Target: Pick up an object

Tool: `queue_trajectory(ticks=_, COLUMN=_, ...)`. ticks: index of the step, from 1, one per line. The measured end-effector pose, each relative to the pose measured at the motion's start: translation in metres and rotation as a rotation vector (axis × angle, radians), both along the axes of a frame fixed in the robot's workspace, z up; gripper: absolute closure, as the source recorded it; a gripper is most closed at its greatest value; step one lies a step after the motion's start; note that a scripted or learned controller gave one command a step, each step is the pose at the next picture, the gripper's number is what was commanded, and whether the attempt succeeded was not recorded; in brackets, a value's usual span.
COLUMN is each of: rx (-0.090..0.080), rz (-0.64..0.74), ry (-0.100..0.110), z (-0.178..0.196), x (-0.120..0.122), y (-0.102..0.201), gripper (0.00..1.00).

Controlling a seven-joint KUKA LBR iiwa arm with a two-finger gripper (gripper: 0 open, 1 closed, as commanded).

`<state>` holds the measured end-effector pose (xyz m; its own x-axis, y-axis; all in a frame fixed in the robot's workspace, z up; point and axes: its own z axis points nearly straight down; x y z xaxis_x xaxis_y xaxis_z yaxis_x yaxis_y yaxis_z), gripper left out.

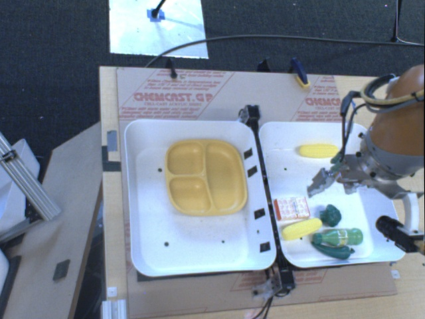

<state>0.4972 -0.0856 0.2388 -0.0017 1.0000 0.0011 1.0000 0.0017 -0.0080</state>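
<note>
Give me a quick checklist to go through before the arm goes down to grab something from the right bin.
1. Hand is over the right bin, where the objects lie: ok.
2. Hand carries nothing between its fingers: ok, nothing visible there.
3. Fingers open enough for a grab: cannot tell.
4. A target lies apart from the others: ok, the yellow piece near the bin's far wall lies alone.
5. Near-side group is separated: not ok, the small card, second yellow piece, green bottle and dark green piece crowd together.
6. Yellow tray in the left bin is out of the way: ok.
</note>
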Motion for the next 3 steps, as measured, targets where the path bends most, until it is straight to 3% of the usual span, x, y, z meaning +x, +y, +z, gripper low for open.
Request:
queue_trajectory(ticks=1, rx=-0.001, rz=0.002, ry=-0.010, z=0.004, x=0.002, y=0.000, gripper=0.00)
queue_trajectory(ticks=3, rx=0.000, rz=-0.001, ry=-0.005, z=-0.101, x=0.000, y=-0.002, gripper=0.00)
